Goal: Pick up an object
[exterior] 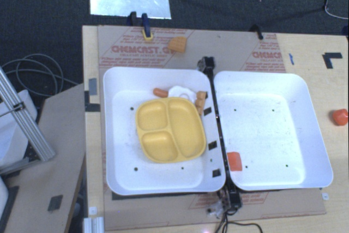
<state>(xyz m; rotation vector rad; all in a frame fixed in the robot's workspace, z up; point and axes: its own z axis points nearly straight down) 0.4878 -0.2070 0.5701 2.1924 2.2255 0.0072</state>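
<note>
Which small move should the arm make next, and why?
Probably reach in over the right bin toward the orange block at its near-left corner. It lies alone on bare floor, while the left bin's small items crowd against the yellow tray.

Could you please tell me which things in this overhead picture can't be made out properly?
- White object in the left bin: the yellow divided plate covers its lower part, so its shape is unclear.
- Small tan piece by the divider: too small to identify.
- Orange-red object on the bench: cut off by the right edge.
</note>
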